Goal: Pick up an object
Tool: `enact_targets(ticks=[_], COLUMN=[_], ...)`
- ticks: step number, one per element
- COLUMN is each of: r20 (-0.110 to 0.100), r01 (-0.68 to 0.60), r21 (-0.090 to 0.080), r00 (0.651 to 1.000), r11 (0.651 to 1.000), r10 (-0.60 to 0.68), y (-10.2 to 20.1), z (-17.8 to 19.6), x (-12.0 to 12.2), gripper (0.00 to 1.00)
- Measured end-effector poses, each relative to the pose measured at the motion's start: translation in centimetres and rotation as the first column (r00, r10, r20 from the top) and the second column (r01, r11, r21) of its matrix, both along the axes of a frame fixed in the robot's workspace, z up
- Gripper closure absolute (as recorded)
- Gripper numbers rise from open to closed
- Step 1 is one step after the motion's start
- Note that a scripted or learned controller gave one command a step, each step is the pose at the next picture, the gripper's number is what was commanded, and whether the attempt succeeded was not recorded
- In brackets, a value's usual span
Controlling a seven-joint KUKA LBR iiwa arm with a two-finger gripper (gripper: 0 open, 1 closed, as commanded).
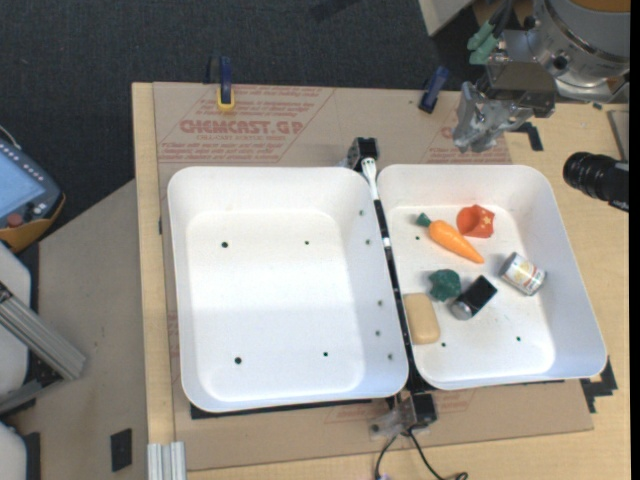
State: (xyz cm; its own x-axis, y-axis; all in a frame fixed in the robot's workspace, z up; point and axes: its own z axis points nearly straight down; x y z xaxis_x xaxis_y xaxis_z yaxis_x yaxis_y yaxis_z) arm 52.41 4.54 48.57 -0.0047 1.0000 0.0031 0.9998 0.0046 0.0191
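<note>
The tool [487,128], whose opening cannot be judged and which carries nothing visible, hangs over the far rim of the right bin [575,298], with the carrot [452,239] lying nearer the camera inside it, long axis running diagonally.

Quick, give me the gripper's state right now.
Gripper: cannot be told. It hangs above the back edge of the right bin, with nothing seen in it; the carrot lies in the bin.
</note>
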Motion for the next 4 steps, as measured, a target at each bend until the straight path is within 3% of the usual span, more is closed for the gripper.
enact_targets(ticks=[1, 2, 3, 4], r20=[-0.037, -0.008, -0.012, -0.009], r01=[0.007, -0.001, 0.003, -0.002], r21=[-0.005, 0.0, -0.001, 0.001], r00=[0.999, 1.0, 1.0, 1.0], r11=[1.0, 1.0, 1.0, 1.0], r10=[-0.007, 0.001, -0.003, 0.002], y=[-0.8, 3.2, 2.8, 7.6], z=[-23.4, -13.9, -8.8, -1.7], x=[-0.3, -0.2, -4.6, -4.4], gripper=[1.0, 1.0, 1.0, 1.0])
